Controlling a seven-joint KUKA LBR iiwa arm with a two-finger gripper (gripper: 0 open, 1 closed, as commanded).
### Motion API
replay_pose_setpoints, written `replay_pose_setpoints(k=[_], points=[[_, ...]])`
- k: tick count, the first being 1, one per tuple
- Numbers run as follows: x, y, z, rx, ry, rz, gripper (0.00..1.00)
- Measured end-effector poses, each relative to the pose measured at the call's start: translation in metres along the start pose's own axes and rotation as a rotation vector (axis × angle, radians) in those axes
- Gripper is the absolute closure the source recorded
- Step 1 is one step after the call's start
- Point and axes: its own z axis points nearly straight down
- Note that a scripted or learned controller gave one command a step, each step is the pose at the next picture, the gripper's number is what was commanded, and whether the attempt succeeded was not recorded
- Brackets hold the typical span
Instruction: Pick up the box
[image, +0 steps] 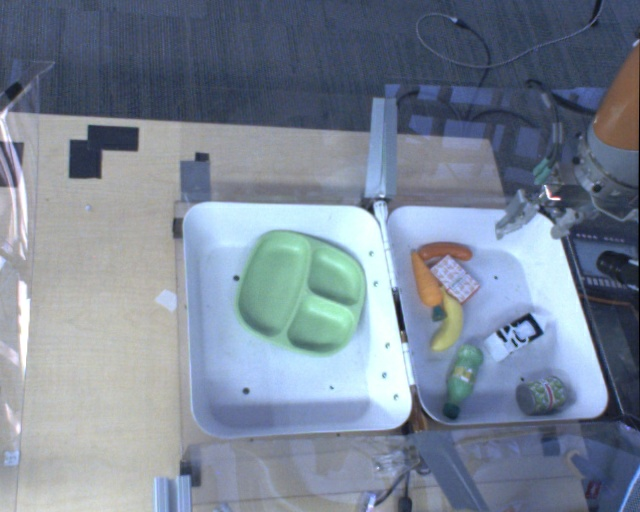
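Small flat red-and-white patterned cardboard box (454, 278): lies toward the banana from the pincer (522, 212).
Long axis diagonal, resting against orange carrot (426, 282); pincer aloft, released, grasping nothing.

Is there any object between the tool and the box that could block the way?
Nothing visible blocks it. The tool hangs over the right white bin's upper right part, and the small white-and-black box lies below it in that bin, apart from the other items, top uncovered.
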Motion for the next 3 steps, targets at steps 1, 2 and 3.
replay_pose_setpoints(k=[1,2,3], points=[[0.035,-0.007,0.119,0.002,0.001,-0.001,0.00],[0.036,-0.011,0.178,-0.008,0.000,-0.049,0.00],[0.037,-0.010,0.168,-0.010,0.002,-0.051,1.00]])
